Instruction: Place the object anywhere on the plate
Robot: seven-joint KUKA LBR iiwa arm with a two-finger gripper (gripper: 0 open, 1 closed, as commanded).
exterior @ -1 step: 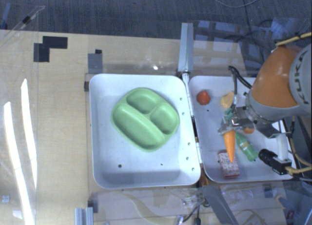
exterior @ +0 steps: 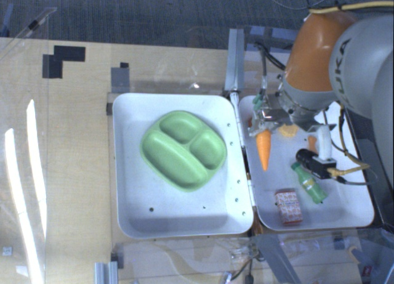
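A: Start at the left. What's there?

B: The left bin (exterior: 123, 215), with the green plate (exterior: 183, 149) lying in its middle. Three wells, all bare. Its rim stops short of the bin's right wall.

A: And next over?

B: The right bin (exterior: 360, 212). A carrot (exterior: 263, 147) lies near its left wall, thick end up, tip pointing down the view. The gripper (exterior: 261, 118) sits right at that thick end, touching or nearly so.

A: Does it have the carrot?

B: I can't tell. The wrist hides the gripping end, so whether it's spread or pinched isn't visible.

A: Assume it's the grasp. How to do it well?

B: Take the carrot across its thick end, squarely, since the taper could let it slide out. Lift straight up, high enough to clear both bin walls, then carry it left and lower it into any well.

A: Anything further right?

B: A green bottle (exterior: 309, 184), a small red packet (exterior: 288, 206) below it, and a yellow piece (exterior: 287, 131) by the wrist. All sit apart from the carrot.
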